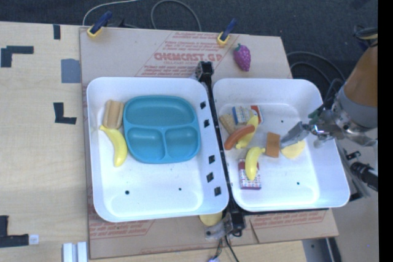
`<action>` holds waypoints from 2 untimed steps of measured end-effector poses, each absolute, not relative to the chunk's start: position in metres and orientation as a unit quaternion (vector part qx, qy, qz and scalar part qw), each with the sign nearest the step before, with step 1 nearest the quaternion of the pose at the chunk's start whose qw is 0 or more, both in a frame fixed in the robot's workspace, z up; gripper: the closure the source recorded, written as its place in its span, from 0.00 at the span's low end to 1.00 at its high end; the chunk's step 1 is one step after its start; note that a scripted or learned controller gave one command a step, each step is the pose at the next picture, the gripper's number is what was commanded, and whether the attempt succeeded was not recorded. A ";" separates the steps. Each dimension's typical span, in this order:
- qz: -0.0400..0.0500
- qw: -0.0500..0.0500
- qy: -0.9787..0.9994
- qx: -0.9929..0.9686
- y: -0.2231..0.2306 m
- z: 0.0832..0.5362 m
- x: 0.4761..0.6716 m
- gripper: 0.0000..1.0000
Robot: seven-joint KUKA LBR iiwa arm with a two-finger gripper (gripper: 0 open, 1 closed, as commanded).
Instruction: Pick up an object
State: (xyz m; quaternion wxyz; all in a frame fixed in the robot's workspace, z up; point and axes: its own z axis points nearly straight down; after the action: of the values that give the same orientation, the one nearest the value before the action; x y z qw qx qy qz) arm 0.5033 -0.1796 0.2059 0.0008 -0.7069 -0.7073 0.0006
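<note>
Two shallow white bins sit side by side on a cardboard sheet (184,58) laid over the bench. The arm (362,92) reaches in from the right, its orange band above the wrist, and its gripper (299,132) hangs low over the right part of the right bin (307,92). The dark fingers (293,131) point left toward the bin's middle; whether the jaws stand open or closed cannot be told, because they are small and dark against the white floor. Nothing shows between them. Just below and touching the finger tips in the view lies a pale yellow piece (293,150), and directly left of it, just beside, stands a small brown block (272,145). Left of that block lies a small banana (252,159), resting on a red and white packet (249,178). Farther left and toward the far side lie a sausage (238,136) and a white packet with orange print (242,115), all clustered in the left half of the right bin, apart from the gripper. The left bin (98,132) holds a blue divided tray (162,129), a larger banana (116,144) at the tray's left, and a tan bread-like piece (112,112) just beyond it. A purple bunch of grapes (243,57) lies on the cardboard beyond the right bin.
</note>
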 end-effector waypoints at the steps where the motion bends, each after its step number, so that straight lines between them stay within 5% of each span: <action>1: 0.001 0.005 -0.709 -0.705 -0.107 0.094 0.514 0.00; 2: 0.001 0.002 -0.707 -0.707 -0.111 0.109 0.515 1.00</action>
State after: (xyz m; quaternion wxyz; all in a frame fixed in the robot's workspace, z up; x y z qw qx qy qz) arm 0.5149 -0.1115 0.1092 0.0022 -0.7067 -0.7075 0.0010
